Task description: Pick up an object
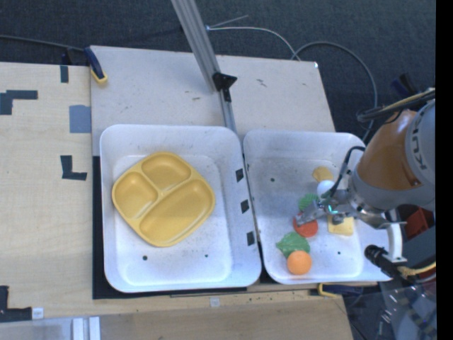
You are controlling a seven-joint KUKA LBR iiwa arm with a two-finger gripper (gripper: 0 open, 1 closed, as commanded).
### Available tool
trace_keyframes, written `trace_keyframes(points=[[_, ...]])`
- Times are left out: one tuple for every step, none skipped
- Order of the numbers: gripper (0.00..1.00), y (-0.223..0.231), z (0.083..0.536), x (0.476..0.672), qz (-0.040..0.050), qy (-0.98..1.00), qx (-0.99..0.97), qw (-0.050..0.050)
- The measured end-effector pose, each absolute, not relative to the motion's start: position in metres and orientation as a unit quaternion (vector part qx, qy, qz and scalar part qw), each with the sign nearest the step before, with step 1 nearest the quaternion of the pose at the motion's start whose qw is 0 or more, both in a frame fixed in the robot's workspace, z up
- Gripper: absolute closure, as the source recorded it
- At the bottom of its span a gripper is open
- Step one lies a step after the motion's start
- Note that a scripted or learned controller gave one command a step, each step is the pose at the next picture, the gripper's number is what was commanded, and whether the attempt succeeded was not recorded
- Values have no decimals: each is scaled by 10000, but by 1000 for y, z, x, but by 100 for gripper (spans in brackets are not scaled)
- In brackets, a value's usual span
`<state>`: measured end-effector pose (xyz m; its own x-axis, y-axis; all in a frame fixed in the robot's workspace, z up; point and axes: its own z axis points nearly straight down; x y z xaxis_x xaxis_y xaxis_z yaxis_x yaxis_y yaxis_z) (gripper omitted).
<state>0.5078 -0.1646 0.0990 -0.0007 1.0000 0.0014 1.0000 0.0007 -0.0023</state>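
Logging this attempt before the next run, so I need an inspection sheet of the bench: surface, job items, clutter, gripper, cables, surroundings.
Surface: two white bins, left bin and right bin, side by side.
Job's things: orange ball, green pieces, red piece, yellow block in right bin.
Clutter: yellow divided plate in left bin.
Gripper: gripper low over the right bin's pile; grasp unclear.
Cables: white cable behind bins.
Surroundings: metal pole, dark floor.

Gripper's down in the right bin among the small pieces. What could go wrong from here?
1. The gripper sits in a tight cluster: red piece, green piece, yellow block. It may catch two or push them apart.
2. The orange ball nearby could roll if bumped.
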Motion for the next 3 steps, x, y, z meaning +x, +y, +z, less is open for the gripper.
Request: trace_keyframes(points=[[0, -165, 99, 508, 2, -7072, -7070, 13], [0, -165, 99, 508, 0, -7073, -7069, 14], [0, -111, 89, 535, -2, -7092, -7050, -8]])
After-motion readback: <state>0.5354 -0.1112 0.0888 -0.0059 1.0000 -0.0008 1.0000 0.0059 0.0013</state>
